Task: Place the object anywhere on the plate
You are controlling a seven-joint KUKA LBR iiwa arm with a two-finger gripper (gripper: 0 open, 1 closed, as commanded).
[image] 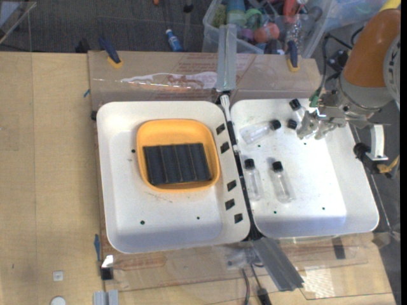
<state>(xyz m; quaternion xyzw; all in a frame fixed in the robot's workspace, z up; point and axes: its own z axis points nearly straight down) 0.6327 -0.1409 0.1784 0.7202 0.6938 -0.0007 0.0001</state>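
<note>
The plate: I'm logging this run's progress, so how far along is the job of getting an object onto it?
Nothing looks done: the orange plate in the left bin carries only a dark ridged block, and three clear vials lie in the right bin. In hand: the gripper is over that bin's far right corner. Left: picking up a vial and moving it to the plate.

orange plate in left bin, clear vials in right

Even, bright overhead light is washing both white bins, nearly blowing out their surfaces. Shadows are staying soft and short. The arm at right is looking slightly blurred; the background clutter is reading grainy.
</note>
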